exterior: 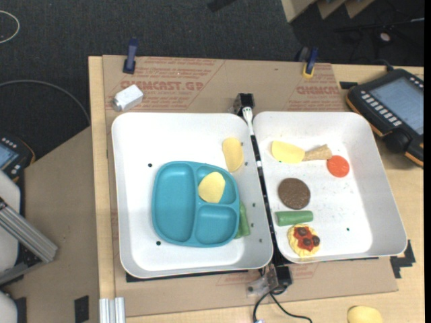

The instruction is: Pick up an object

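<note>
Lying across the middle of the scene is a broad tan bench board [202, 79] with faint red lettering. It bears two shallow white plastic bins side by side, their inner walls touching.

The left bin [128, 180] holds a teal plastic plate [178, 204] divided into three compartments, which sits flat towards the bin's near side. The right bin [377, 200] holds most of the loose items that could be picked. Off the board's far right corner lies a black handheld control tablet [397, 106] with a grey screen.

In the right bin, a round brown disc [294, 193] lies near the left wall. A pale yellow wedge [287, 152] lies farther back, touching a tan triangular piece [318, 153] on its right. Just right of those sits an orange-red round piece [338, 166]. Just near of the disc is a short green cylinder [294, 217], and nearer still is a small yellow pizza-like slice with red dots [304, 239].

In the left bin, a yellow oval piece [212, 187] rests in the plate's far right compartment. A second yellow oblong piece [232, 153] lies on the bin floor beyond the plate, beside the right wall. A thin green strip [242, 221] is wedged at the plate's right edge.

A small white block [128, 97] sits on the board beyond the left bin. Two blue clamps [130, 56] grip the board's far edge.

Whether the claw is spread or pressed together cannot be told.
</note>
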